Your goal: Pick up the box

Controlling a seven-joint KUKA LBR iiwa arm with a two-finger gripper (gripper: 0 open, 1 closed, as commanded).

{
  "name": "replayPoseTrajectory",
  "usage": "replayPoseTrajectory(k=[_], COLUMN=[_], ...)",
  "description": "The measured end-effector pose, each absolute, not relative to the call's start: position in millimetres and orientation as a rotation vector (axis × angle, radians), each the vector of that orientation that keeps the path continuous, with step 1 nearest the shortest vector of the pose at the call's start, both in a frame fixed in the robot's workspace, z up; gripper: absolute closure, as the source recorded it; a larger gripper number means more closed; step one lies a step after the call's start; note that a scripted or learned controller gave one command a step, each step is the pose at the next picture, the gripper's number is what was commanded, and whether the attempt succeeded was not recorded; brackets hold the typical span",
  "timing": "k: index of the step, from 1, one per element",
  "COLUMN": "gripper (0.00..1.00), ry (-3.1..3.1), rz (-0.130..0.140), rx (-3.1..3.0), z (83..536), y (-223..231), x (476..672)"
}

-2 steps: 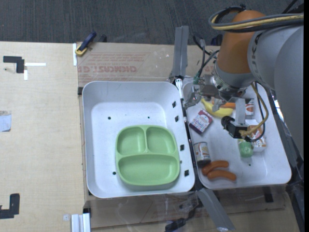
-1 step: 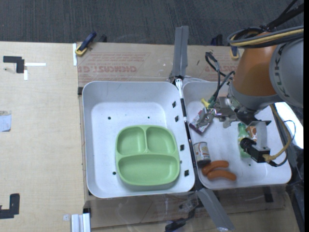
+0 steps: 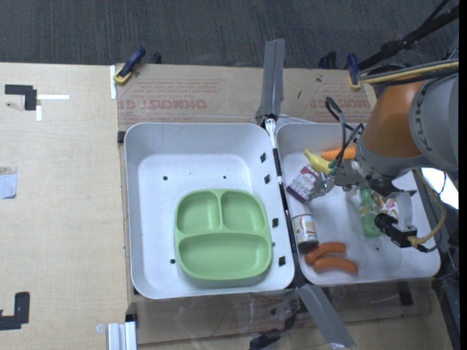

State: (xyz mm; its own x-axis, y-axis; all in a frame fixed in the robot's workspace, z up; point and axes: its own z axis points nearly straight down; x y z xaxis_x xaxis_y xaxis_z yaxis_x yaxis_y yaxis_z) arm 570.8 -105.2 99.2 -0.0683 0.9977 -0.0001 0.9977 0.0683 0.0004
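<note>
The gripper (image 3: 326,183) sits in the upper left part of the right bin (image 3: 408,272), its metal fingertips right at the edge of the small purple-and-white box (image 3: 301,183), which lies tilted near the bin's left wall. Whether the tips are spread or closed on the box I cannot tell — they are too small and blurred against the clutter, and the box is not clearly between them.

The likely failure, in my judgement, is a glancing contact: the box lies at an angle, so closing on a corner could spin it or push it against the wall rather than seat it. The neighbours add risk — a yellow banana (image 3: 317,159) and an orange carrot (image 3: 340,152) lie just above the tips, a green bottle (image 3: 369,212) just right of them. Lower down lie a small can (image 3: 305,231) and two sausages (image 3: 332,257). The left bin (image 3: 146,195) holds a green divided plate (image 3: 222,234).
</note>
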Motion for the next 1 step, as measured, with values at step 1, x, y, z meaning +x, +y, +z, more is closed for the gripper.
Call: replayPoseTrajectory(k=[1], gripper=[0.0], ry=[2.185], rz=[-0.005], rx=[2.258], z=[189.5], y=[-62.2], x=[659.5])
